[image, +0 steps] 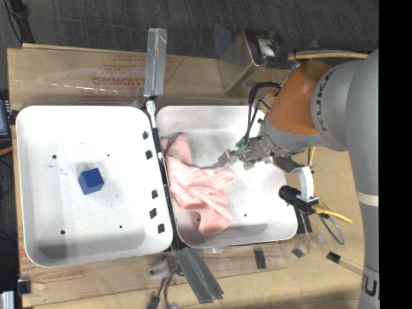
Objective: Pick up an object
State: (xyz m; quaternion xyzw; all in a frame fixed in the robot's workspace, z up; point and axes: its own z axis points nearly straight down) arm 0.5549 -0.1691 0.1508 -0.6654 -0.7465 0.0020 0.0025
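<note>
Two white bins sit side by side on the brown worktop (64, 69). The left bin (64, 134) holds a blue cube (91, 180). The cube sits a bit left of the middle of its bin. It is well away from all four walls. A few tiny dark dots mark the floor of this bin around the cube.

The right bin (270, 205) holds a pink cloth (196, 185). The cloth is crumpled and lies along the left side of its bin. It starts near the far left corner and runs down close to the near edge. Its left side lies against the wall that meets the other bin. The right half of this bin's floor is bare and white.

The grey arm (335, 108) comes in from the right, over the right bin's far right corner. Its orange band sits above the wrist. The gripper (232, 158) points left and is low over the middle of the right bin. It is just beside the right edge of the cloth, near the cloth's upper part. It may be touching the cloth there, but I cannot tell. I also cannot tell if the gripper is squeezing or let go. Nothing can be seen held in it.

A row of small black clips (152, 176) runs along the wall between the two bins.
</note>
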